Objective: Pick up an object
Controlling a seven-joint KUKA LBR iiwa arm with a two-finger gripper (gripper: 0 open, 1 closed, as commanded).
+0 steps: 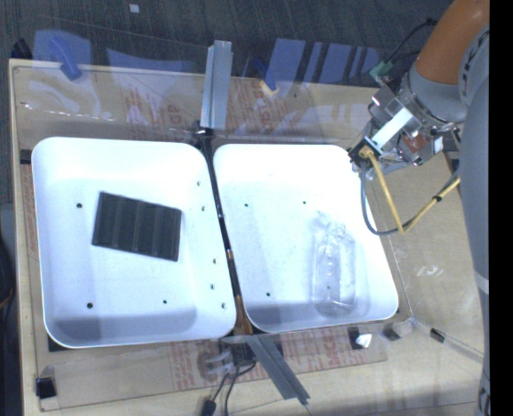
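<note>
A dark grey ribbed rectangular pad (137,225) lies flat in the left bin (48,232), slightly turned. A clear plastic bottle (333,267) lies lengthwise in the right bin (265,189), near its right wall. The gripper (393,139) hangs at the upper right, just outside the far right corner of the right bin, well apart from the bottle and the pad. Nothing shows in its grasp.
A metal divider post (217,85) stands behind the seam between the two bins. A yellow cable loops down along the right bin's outer right wall. A bracket (269,371) sticks out at the bench's front edge.
</note>
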